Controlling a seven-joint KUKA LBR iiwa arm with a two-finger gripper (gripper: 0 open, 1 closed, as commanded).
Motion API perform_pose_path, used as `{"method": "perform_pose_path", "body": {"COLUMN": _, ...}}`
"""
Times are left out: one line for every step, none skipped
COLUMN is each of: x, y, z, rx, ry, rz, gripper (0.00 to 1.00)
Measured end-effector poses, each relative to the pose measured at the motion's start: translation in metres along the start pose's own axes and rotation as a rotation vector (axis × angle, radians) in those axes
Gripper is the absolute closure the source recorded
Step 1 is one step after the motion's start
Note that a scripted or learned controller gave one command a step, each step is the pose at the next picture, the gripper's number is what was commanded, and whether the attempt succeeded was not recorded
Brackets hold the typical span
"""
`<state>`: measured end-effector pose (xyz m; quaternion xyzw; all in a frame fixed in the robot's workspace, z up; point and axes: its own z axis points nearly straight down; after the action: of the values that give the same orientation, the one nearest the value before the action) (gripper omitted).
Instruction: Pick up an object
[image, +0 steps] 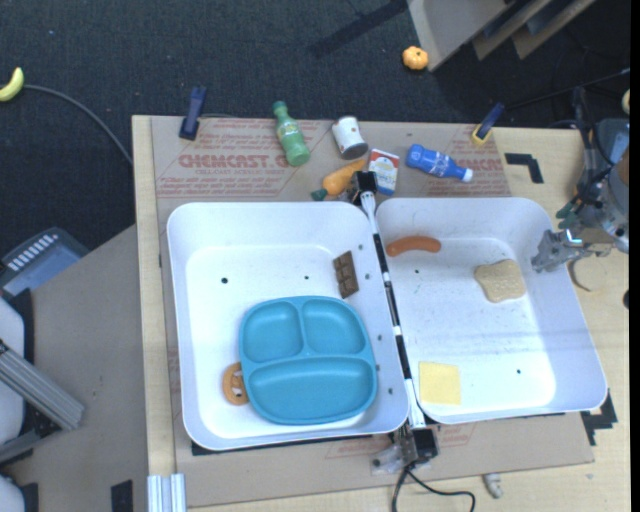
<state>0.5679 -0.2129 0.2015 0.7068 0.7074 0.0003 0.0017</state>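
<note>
Dark carpet surrounds the bench, where the gripper (556, 250), jaws unreadable from this angle, hovers at the right bin's (560, 395) right rim, so I would swing left and descend squarely over the nearby bread slice (500, 281), avoiding the wall.

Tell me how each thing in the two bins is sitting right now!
Blue divided plate: flat, right way up, in the left bin.
Pretzel: flat, partly tucked under the plate's edge.
Chocolate bar: leaning on the left bin's right wall.
Hot dog: lying on its side, right bin.
Bread slice: lying flat, right bin.
Cheese slice: lying flat, right bin.
Tool: at the right bin's right edge, holding nothing visible.
</note>
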Motion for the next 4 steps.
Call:
{"method": "perform_pose_path", "body": {"x": 0.019, "y": -0.001, "z": -0.053, "rx": 0.000, "ry": 0.000, "rz": 0.000, "gripper": 1.00}}
{"method": "perform_pose_path", "body": {"x": 0.067, "y": -0.011, "z": -0.027, "rx": 0.004, "ry": 0.003, "rz": 0.000, "gripper": 1.00}}
{"method": "perform_pose_path", "body": {"x": 0.013, "y": -0.016, "z": 0.053, "rx": 0.005, "ry": 0.002, "rz": 0.002, "gripper": 1.00}}
{"method": "perform_pose_path", "body": {"x": 0.032, "y": -0.030, "z": 0.025, "rx": 0.004, "ry": 0.003, "rz": 0.000, "gripper": 1.00}}
